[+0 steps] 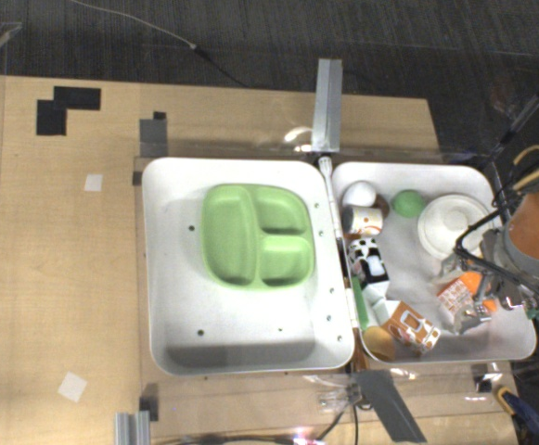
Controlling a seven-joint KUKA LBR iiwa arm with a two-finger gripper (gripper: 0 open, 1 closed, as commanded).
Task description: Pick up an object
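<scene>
- Gripper point(478, 306) sits low at the right bin's point(519, 346) four o'clock, over a crinkled packet point(455, 296); its grip can't be told.
- Green tray point(255, 235) fills the left bin point(172, 332).

Bright, even overhead light; glare on the white bins point(172, 248); soft shadows.

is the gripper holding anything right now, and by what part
Cannot be told. The gripper sits low in the right bin among small items, and its tips are too cluttered to read.
</scene>
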